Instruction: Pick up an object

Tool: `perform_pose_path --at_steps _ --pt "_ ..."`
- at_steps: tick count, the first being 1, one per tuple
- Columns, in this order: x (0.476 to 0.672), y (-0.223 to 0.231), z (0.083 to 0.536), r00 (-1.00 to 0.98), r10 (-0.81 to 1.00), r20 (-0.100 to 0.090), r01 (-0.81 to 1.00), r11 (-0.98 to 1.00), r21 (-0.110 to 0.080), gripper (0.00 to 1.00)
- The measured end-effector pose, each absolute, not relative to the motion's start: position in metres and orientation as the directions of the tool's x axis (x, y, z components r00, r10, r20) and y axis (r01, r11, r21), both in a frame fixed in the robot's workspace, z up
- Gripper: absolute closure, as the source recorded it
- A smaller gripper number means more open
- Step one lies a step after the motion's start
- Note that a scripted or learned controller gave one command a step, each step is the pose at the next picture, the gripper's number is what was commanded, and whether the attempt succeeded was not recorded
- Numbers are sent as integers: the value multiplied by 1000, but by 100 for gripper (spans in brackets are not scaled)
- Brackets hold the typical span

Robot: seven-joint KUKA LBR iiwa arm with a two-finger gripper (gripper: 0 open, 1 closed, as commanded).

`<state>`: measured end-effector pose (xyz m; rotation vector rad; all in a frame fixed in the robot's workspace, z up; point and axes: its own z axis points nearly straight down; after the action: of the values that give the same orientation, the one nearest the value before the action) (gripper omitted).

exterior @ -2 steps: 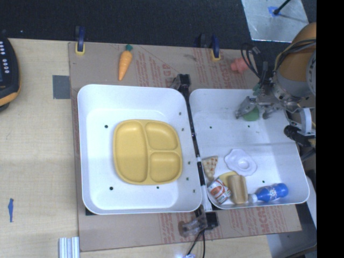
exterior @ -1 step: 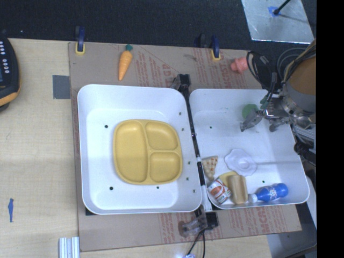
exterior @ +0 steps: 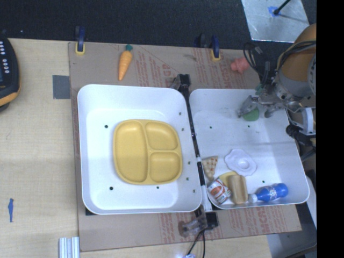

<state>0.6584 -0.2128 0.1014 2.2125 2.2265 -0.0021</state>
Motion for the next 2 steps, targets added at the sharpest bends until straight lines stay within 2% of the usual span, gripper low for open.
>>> perform_pose_path --at_steps 1,2 --pt "657 -212 116 -10 1000 -3 1000 10 -3 100" --pt "657 -173 146 -7 1000 0 1000 7 -2 100"
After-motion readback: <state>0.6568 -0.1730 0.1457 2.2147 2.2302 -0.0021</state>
